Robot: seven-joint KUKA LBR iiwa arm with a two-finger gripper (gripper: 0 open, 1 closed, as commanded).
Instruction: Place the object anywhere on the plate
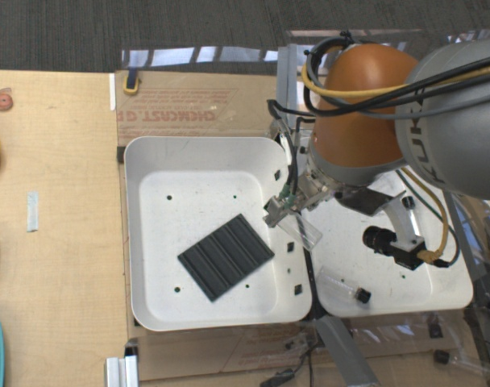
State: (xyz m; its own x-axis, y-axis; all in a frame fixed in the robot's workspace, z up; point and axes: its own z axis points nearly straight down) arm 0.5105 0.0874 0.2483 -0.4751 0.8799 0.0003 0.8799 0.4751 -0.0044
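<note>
Camera view, looking down on the surface point(51, 216). I see two shallow white bins side by side: the left bin point(140, 240) and the right bin point(438, 289). The dark ribbed plate point(226, 256) lies flat and skewed in the left bin, toward its near half. My arm point(366, 111) reaches in from the right, its orange band above the wrist, and the gripper point(287, 208) hangs over the seam between the two bins, just right of the plate's far corner. I cannot tell how the gripper is set. A small clear object with a dark end point(346, 287) lies in the right bin, near its near-left corner, well apart from the plate.
</note>
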